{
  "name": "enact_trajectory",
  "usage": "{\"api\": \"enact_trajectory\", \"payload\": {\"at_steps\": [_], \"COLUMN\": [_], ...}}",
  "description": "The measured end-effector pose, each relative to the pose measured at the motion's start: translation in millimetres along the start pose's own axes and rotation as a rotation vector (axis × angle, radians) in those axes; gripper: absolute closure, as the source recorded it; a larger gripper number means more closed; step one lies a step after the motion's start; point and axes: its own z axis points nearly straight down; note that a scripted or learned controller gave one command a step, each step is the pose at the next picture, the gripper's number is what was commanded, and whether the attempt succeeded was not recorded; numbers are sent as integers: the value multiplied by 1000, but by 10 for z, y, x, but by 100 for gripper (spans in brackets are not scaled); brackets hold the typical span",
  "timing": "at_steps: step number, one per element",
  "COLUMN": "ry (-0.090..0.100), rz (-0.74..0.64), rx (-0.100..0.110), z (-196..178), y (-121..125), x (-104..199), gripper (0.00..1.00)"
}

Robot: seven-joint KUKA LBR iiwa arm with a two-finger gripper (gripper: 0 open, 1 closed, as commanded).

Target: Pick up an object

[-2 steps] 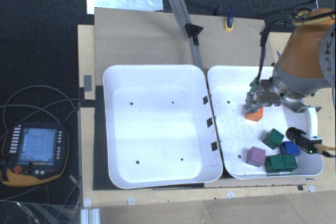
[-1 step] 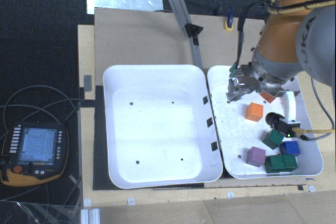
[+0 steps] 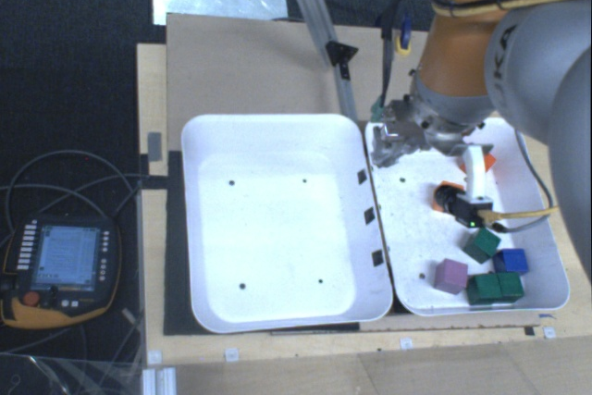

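Note:
My gripper (image 3: pixel 387 143) hangs over the far left corner of the right bin (image 3: pixel 407 291), close to the wall shared with the left bin. Nothing shows in its grasp. In the near right part of that bin lie a purple cube (image 3: pixel 451 276), a dark green block (image 3: pixel 482 245), a blue block (image 3: pixel 510 261) and a longer green block (image 3: pixel 494 289). These lie well apart from the gripper, toward the front. An orange thing (image 3: pixel 487 162) peeks out from behind the wrist on the far right side.
The left bin (image 3: pixel 199 199) stands beside the right one, on the bench's left. A slanted metal pole (image 3: pixel 314 5) rises behind the bins. A teach pendant (image 3: pixel 60 268) with cables lies left of the bench.

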Motion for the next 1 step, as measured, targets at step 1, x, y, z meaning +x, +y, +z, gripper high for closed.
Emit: {"api": "enact_trajectory", "payload": {"at_steps": [1], "ry": [1], "rz": [0], "rx": [0], "z": [-23], "y": [188], "x": [466], "gripper": [100]}}
